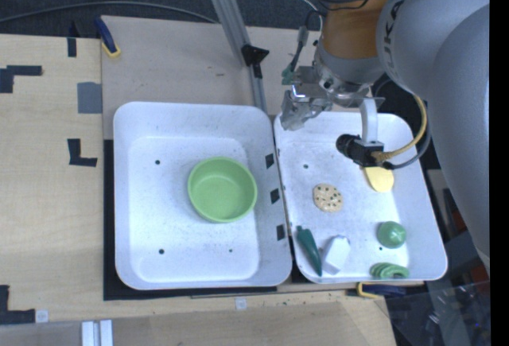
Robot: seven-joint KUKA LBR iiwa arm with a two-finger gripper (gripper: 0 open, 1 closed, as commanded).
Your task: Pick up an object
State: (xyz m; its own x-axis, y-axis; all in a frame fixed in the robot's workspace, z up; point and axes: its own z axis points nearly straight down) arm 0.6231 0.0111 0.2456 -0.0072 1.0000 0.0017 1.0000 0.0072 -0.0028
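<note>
Jaws (293, 115) low over the far left corner of the right bin (413, 257), at its rim beside the seam with the left bin (131, 201); too small and blurred to tell how far apart, and nothing seen between them. Nearest of the loose things, below and to the right of the jaws: a cookie (327, 197) speckled with dark chips, flat on the bin floor, well apart from them. Further right of the jaws, a yellow piece (380, 178), partly under a black fitting on the arm's cable. Far below the jaws, along the near wall: a dark green slender piece (308, 249), a white block (336, 252) just beside it, a green round thing (390, 234) (its kind not clear), and a flat green piece (389, 270) at the corner. Below and left of the jaws, in the left bin, a green bowl (223, 189), upright, alone. Just left of the jaws, a slanted metal post (231, 10) rising from the worktop (48, 193), close beside the wrist.
</note>
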